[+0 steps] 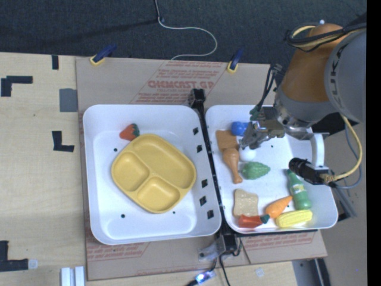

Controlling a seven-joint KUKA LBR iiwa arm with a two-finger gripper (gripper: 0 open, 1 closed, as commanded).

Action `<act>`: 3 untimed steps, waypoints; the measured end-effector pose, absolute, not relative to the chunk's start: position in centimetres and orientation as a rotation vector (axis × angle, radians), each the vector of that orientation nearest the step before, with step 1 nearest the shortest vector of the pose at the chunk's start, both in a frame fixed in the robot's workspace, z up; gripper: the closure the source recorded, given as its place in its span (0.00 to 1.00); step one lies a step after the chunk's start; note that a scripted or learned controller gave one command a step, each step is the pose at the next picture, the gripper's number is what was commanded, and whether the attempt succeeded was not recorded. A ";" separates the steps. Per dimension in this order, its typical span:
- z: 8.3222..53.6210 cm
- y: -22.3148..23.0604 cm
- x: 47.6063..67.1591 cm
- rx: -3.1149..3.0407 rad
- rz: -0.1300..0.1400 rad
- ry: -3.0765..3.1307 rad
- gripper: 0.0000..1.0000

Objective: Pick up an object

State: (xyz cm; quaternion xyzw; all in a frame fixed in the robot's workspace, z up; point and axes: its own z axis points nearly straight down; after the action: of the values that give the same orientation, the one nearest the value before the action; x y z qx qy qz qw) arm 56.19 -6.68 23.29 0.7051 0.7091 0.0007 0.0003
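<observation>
Camera view: pincer (255, 137) low in right bin (324, 219) among toy foods, beside blue piece (239, 127) and above green vegetable (255, 170), grip state impossible to tell.

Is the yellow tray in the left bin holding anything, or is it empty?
Empty. All three compartments of the yellow tray show bare yellow. The nearest item, a strawberry, lies outside it on the bin floor.

Two bins sit side by side on the counter (36, 177) — the left bin (95, 159) holds a divided plate (153, 173), the right bin (324, 216) a scatter of toy foods.
</observation>
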 end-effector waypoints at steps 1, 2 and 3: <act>23.5 -2.5 60.7 2.214 0.003 2.229 1.00; 23.3 1.3 64.3 2.215 0.002 2.228 1.00; 23.2 0.7 64.0 2.220 -0.004 2.223 1.00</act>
State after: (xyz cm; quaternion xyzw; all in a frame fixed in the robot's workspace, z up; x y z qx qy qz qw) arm 64.03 0.69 23.23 0.7067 0.7075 -0.0011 -0.0001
